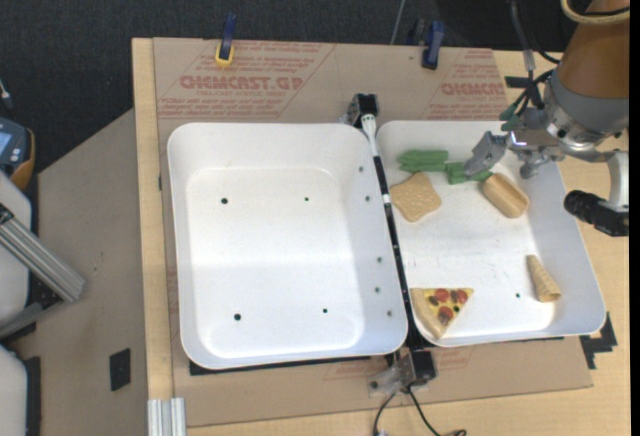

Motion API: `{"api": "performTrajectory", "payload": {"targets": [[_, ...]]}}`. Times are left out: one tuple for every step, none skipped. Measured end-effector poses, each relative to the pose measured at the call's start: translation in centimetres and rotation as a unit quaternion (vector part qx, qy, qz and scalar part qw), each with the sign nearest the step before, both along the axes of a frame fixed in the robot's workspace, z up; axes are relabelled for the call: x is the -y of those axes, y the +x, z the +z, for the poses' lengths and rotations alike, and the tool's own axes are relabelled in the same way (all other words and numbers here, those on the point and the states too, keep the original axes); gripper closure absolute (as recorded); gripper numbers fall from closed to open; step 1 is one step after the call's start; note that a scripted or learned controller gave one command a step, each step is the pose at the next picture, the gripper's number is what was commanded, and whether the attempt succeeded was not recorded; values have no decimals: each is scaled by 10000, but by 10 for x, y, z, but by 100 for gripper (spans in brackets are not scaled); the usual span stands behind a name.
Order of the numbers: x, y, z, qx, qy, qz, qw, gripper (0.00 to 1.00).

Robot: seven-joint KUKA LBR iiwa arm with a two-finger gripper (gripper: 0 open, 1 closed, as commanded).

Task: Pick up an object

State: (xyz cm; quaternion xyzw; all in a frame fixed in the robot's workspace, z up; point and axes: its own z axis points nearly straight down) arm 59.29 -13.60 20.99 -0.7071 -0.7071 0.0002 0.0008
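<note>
White plastic catches the eye first: two shallow bins sit side by side on a cardboard-covered bench, clamped at the far edge by a yellow clip and a blue clip, I'd guess so nothing slides when the arm pushes about. The left bin shows just its floor with a few dark dots. All the toy food lies in the right bin, presumably so the arm, coming in from that side, has a short reach.

Along the far wall lies a green piece, a second green bit just beside it. Nearer the divider is a tan bread slice, and to its right a bread roll. A pizza slice rests in the near corner against the divider, and a small cone-like piece lies near the right rim, well apart from the rest.

The gripper hangs low over the far part of the right bin, tilted, its tip just beside the smaller green bit and the roll. I can't make out whether it is clenched or released, nor whether anything sits in it; everything I can see looks to be resting on the bin floor. My guess is it is lining up on that small cluster, where crowding could spoil a clean grab.
</note>
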Motion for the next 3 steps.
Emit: {"api": "performTrajectory", "payload": {"targets": [[53, -15, -1, -5, -2, -19, 10000, 0], [11, -66, 64, 18, 4, 14, 10000, 0], [-10, -14, 138, 73, -19, 24, 10000, 0]]}}
